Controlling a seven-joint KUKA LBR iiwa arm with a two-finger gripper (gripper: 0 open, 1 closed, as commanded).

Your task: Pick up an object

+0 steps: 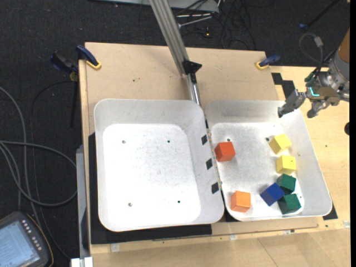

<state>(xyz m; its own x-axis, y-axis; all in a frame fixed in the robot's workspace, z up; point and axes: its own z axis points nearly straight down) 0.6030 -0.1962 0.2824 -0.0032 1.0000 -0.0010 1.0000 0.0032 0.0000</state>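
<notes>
Grey arm (345, 65) cut off at right edge, hand (303, 104) spread, grasping nothing, above right bin (311, 149).

Robotics lab: clamped bench (144, 71), floor cables (33, 149).

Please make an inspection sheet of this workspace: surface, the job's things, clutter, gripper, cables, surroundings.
Surface: wooden bench bearing a left bin and a right bin, side by side.
Job's things: all in the right bin: red-orange block, orange block, two yellow blocks, blue block, two green blocks.
Clutter: blue clamps with yellow tips at the bench's far corners; black tape pieces between the bins.
Gripper: gripper open, above the right bin's far right corner, holding nothing.
Cables: black cables on the floor at left.
Surroundings: dark floor; metal pole slanting over the bench; screen at lower left.
</notes>
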